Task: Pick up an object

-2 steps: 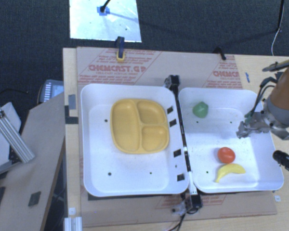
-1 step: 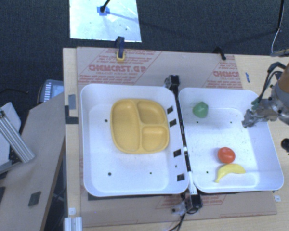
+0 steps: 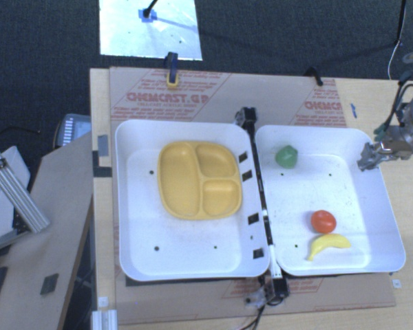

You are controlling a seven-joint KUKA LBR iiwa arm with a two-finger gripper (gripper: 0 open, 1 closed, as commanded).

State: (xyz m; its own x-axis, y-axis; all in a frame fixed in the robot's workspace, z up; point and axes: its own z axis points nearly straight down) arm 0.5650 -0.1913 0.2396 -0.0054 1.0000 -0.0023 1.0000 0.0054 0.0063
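Observation:
The right bin [image 3: 372, 205] holds three small objects. A green round piece [image 3: 286, 156] lies near its back left corner. A red tomato-like ball [image 3: 323, 221] sits toward the front, and a yellow banana [image 3: 328, 245] lies just in front of it, almost touching. My gripper [image 3: 370, 158] hovers at the right bin's back right rim, well apart from all three objects, with nothing seen in it.
The left bin [image 3: 134, 205] holds a yellow divided plate [image 3: 199, 179]. A black divider strip [image 3: 256, 191] runs between the bins. Both bins rest on a cardboard sheet [image 3: 213, 95], with a clamp [image 3: 172, 71] at its back edge.

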